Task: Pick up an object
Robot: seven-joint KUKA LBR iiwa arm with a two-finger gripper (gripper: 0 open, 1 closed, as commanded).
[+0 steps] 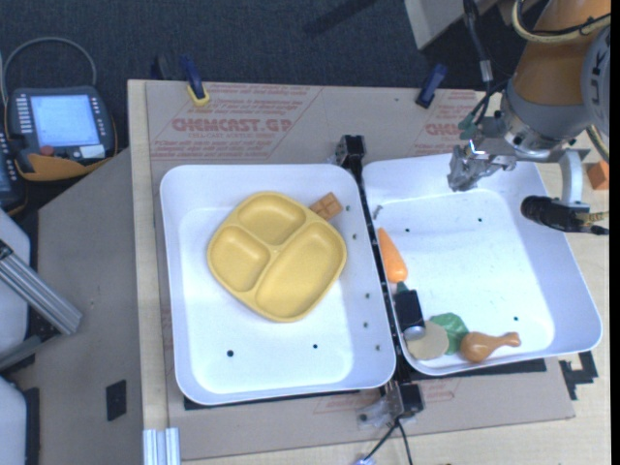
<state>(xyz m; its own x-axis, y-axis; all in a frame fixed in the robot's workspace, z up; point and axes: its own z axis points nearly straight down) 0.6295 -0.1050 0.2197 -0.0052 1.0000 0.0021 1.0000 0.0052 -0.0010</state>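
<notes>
Orange carrot (391,256) is lying at 9 o'clock in the right bin (542,289), against the divider, with a drumstick (487,343) sitting at 6 o'clock. The tool (472,170) is hovering at 12 o'clock over bare floor, holding nothing, well apart from both; probably it is lining up for a descent.

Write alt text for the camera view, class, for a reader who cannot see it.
A grey arm's gripper hangs over the far edge of the right bin, which has a carrot, drumstick and other toy food near its left and front sides. The left bin holds a yellow divided plate.
</notes>
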